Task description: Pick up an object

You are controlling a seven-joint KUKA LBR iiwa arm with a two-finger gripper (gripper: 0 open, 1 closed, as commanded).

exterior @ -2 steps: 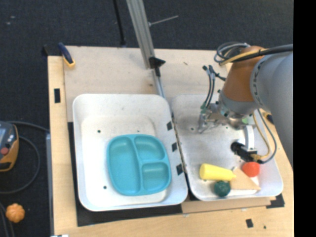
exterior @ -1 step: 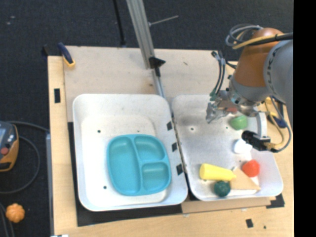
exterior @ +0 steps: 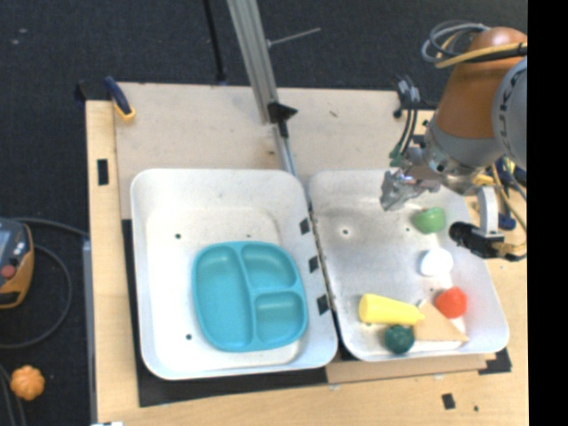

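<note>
Fingers on the gripper [exterior: 397, 193] look pretty much closed with nothing between them, hanging over the right bin [exterior: 355, 238]. Green ball [exterior: 430, 219] sits just beside it at about 4 o'clock

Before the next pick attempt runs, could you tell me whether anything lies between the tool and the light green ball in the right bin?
Nothing visible does. The tool hangs just left of the light green ball, with bare bin floor between them.
</note>
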